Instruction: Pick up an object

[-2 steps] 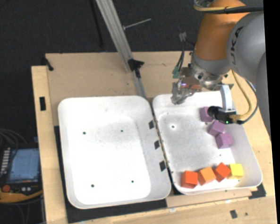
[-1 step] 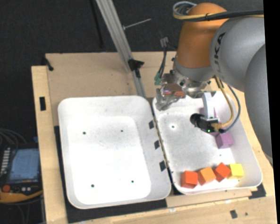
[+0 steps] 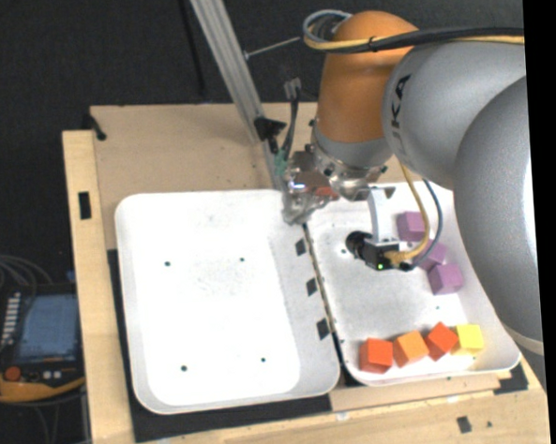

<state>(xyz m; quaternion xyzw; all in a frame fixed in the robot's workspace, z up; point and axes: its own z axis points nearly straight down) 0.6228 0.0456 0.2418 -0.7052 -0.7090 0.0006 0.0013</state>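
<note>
The pincer [image 3: 302, 194] hangs over the far end of the seam between the two bins; whether it is released or clenched I cannot tell. Dropping straight down from here, it would likely strike the right bin's left rim [image 3: 322, 289] rather than a block. To its right, one purple block [image 3: 411, 225] and a nearer purple block [image 3: 445, 277] have bare floor on their left. The coloured row [image 3: 411, 347] crowds the near wall, so a grasp there is tight. The left bin [image 3: 207, 296] offers open room.

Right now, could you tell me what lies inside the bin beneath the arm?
Two purple blocks, a row of orange, red and yellow blocks. The arm hides the bin's far side.
</note>
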